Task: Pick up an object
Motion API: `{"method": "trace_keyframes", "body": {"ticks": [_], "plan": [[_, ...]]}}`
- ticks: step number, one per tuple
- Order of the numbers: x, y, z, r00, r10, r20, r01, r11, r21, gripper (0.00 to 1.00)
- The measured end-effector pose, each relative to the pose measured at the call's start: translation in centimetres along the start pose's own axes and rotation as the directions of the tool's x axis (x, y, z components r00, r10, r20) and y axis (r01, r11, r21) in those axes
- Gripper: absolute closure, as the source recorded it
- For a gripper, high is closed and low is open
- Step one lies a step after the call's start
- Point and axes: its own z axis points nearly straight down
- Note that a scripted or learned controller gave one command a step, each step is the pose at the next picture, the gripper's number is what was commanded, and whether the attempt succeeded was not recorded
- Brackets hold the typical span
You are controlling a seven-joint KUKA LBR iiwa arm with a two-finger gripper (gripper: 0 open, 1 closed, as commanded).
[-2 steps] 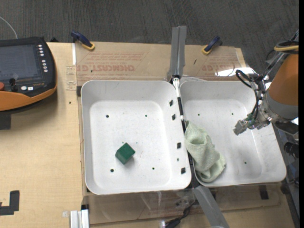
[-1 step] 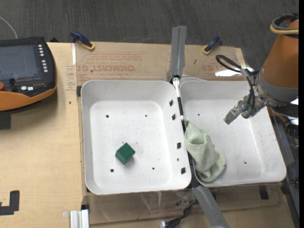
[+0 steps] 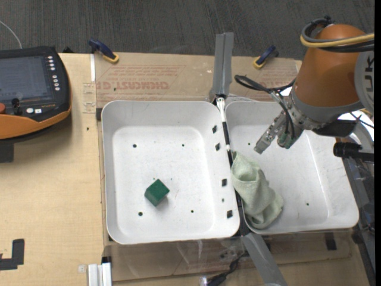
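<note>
A small green cube (image 3: 157, 192) lies alone in the left shallow white plastic bin (image 3: 119, 124). In the right white bin (image 3: 333, 213), a crumpled pale green cloth (image 3: 255, 192) slumps against the dividing wall. The two-finger gripper (image 3: 275, 138) hangs just above and right of the cloth, nothing visible between its fingers; their spread I cannot tell.

Site I'm driving reads as a robotics lab cell, not a home or shop. Evidence: plywood tabletop (image 3: 47, 207) held by spring clamps (image 3: 104, 50), two shallow white bins (image 3: 110, 159) fixed side by side, a teach pendant (image 3: 30, 88) parked at the far left corner, industrial arm (image 3: 330, 70) with loose cabling, grey office-type carpet (image 3: 149, 11) beyond the bench.
</note>
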Motion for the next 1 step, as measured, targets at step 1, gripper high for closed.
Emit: {"method": "trace_keyframes", "body": {"ticks": [1], "plan": [[2.80,3.35,-5.07,0.958,-0.287,0.004,0.287,0.958,-0.002,1.00]]}}
